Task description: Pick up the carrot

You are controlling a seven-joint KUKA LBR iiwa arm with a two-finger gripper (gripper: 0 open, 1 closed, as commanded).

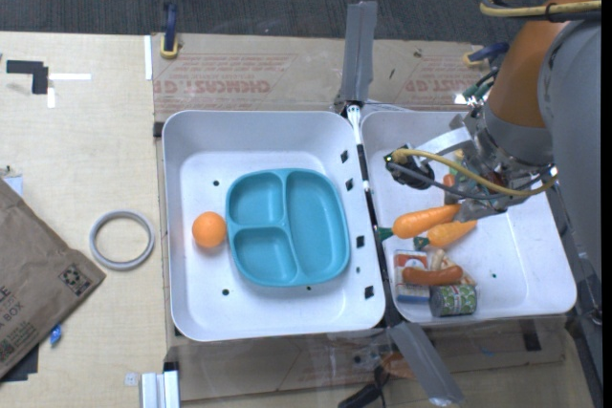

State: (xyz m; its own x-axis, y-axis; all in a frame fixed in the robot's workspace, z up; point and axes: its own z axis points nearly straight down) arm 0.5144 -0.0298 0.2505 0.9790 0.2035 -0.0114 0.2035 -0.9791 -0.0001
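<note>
One orange ball [208, 229] lay beside one teal three-compartment plastic tray [287, 226] in the left white bin [191, 134]. In the right white bin [535, 253], two orange carrots lay together: one long orange carrot [426, 221] sat under the gripper [466, 196]; whether its fingers were apart or clamped, I could not tell.

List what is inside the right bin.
The right bin holds an orange carrot beside a second orange piece, a sausage on a small pack, and a green can. The gripper and arm cover the bin's upper part.
</note>
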